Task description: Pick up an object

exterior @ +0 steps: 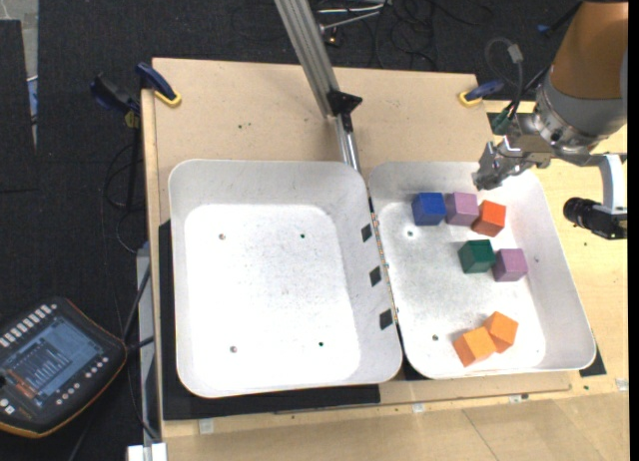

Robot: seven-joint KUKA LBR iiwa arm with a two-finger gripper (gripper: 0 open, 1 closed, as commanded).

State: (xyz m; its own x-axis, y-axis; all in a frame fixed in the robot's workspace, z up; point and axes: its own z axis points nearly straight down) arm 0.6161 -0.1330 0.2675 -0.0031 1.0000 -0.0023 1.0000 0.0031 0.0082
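Several small blocks lie in the right bin (559, 334): a blue cube (428, 208), a pink cube (461, 209), an orange cube (489, 218), a green cube (477, 255), a purple cube (510, 264), and two orange blocks (485, 338) near the front. My gripper (490, 172) hangs over the bin's far right corner, just above and behind the orange cube. Nothing shows between its fingers.
The left bin (190, 249) sits beside the right one, with black clips (375, 275) along their shared edge. A slanted metal pole (305, 35) crosses the back of the bench. A teach pendant (50, 364) lies at lower left.
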